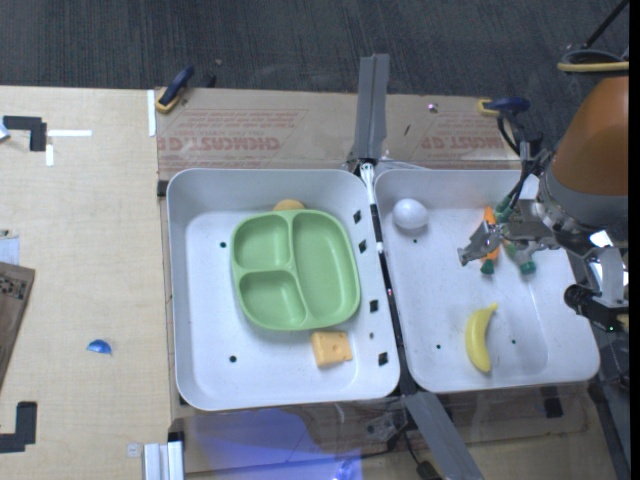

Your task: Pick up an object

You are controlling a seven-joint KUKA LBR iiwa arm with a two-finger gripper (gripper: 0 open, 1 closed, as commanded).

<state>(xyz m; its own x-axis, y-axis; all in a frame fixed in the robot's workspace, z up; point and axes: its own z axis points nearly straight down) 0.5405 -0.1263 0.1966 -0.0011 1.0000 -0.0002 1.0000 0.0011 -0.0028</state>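
Although the desk stretched widest, the two white bins upon it mattered most: the left bin carried a green three-part plate, with a yellow cheese-like block just beside the plate at its 5 o'clock and a small orange lump peeping from behind its 12 o'clock edge. The right bin carried the likelier targets. Of these the banana lay at about 6 o'clock in that bin, free of its neighbours; it looked like a light, stiff toy with a smooth skin that might slip, so a pinch across its thick middle, square to the curve, seemed the safest hold. The white ball sat near 11 o'clock, close to the wall shared by the bins; it would probably roll away from a closing finger and offered no flat face. Smallest was an orange and green carrot-like piece, lying at roughly 2 o'clock right under the claw. It looked thin and light, best taken across its narrow body. The claw hung low over that piece, reaching in from 3 o'clock, and whether its grey tips were spread or pressed together could not be told, nor whether they touched the piece at all.
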